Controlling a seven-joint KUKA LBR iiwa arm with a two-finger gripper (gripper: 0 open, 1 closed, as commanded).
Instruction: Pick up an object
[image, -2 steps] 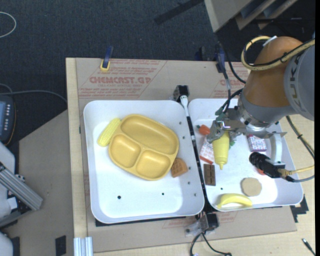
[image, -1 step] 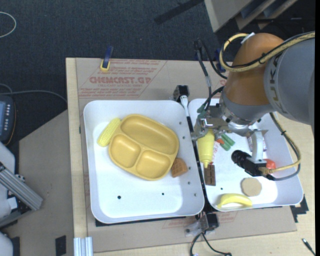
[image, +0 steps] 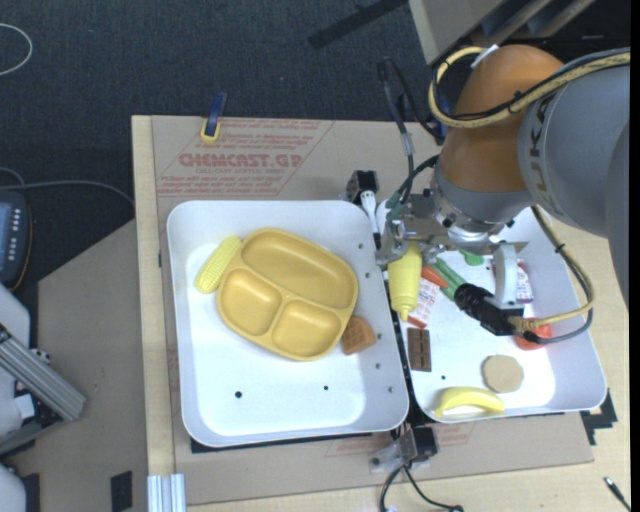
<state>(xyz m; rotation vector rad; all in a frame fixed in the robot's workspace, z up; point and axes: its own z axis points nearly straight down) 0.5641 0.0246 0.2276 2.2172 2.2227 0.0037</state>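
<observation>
Yellow plastic squeeze bottle, the likely object of the pick, lies in the right shallow white bin, against that bin's left wall, with its upper end tucked under the claw. The claw hangs directly over the bottle; whether it is spread, pressed together or pinching the bottle cannot be told from this angle, as the wrist hides it. Just beside the bottle lie a red-and-white paper packet and an orange toy carrot with a green tip; below them a brown chocolate bar, then a round tan biscuit and a yellow toy banana near the bin's lower edge. The left shallow white bin holds a yellow three-compartment plastic tray, a yellow toy corn cob touching it, and a brown bread piece. Step in hand, as judged: the grasp at the bottle. The next move calls for a firm closure, then a straight lift clear of the bin wall.
</observation>
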